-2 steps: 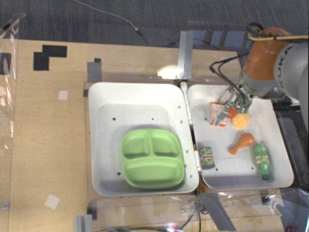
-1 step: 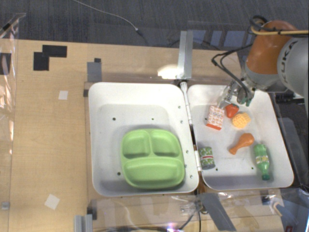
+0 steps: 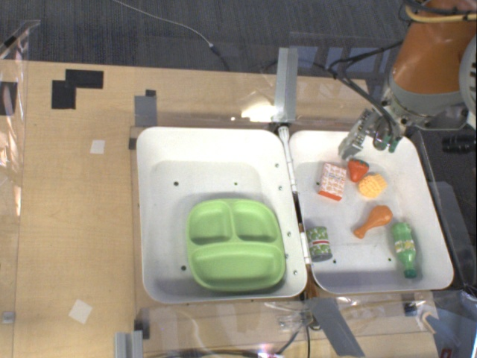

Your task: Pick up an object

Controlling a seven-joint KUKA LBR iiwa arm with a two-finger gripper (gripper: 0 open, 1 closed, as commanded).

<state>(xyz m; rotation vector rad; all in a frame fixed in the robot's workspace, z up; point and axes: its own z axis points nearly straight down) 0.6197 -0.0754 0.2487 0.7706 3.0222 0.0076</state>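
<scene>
My gripper (image 3: pixel 370 142) hangs over the far part of the right bin (image 3: pixel 425 192), its fingers open and nothing between them. Just below its left finger lies a small red fruit (image 3: pixel 358 170). Touching that fruit's right side is a yellow-orange piece (image 3: pixel 373 186). A white and orange carton (image 3: pixel 332 180) lies to the fruit's left. Nearer the front are an orange drumstick (image 3: pixel 373 220), a green bottle (image 3: pixel 404 248) and a small green-and-white can (image 3: pixel 319 242) by the bin's left wall.
The left bin (image 3: pixel 160 200) holds a green divided plate (image 3: pixel 235 243) toward its front. A metal divider (image 3: pixel 292 192) runs between the two bins. The grey arm with its orange band (image 3: pixel 432 43) comes in from the upper right.
</scene>
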